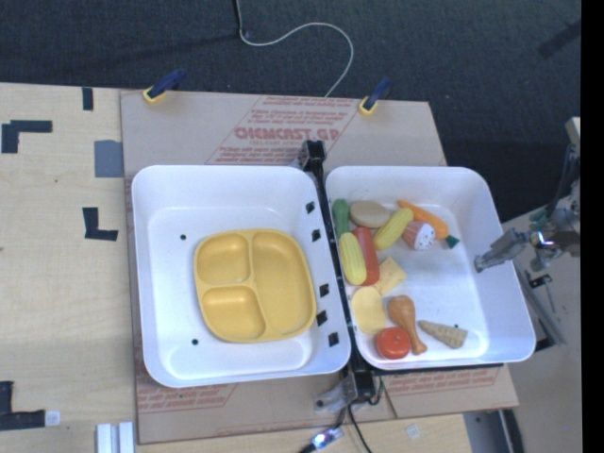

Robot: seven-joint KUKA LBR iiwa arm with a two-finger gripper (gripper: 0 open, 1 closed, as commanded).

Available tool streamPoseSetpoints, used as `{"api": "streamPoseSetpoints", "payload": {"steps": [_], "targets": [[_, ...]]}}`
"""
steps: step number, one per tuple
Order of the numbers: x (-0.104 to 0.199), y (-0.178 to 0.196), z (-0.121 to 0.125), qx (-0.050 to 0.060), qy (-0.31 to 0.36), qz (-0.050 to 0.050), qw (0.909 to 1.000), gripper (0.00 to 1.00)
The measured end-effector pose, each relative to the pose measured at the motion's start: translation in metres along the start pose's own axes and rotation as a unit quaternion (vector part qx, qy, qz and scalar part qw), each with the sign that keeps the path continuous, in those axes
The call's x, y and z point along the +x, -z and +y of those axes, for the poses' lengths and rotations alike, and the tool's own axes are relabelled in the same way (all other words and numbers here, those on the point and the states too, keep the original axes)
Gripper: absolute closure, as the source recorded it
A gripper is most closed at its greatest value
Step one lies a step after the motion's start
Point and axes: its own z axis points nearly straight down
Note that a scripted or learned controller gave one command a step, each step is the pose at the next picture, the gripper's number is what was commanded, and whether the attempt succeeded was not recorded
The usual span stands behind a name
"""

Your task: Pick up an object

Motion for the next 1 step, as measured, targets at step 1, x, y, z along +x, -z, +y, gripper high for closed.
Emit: {"api": "streamPoseSetpoints", "payload": {"steps": [1], "targets": [[0.0005, 0.0059, 0.0023, -0.005, 0.002, -0.001, 1.0, 0.0]]}}
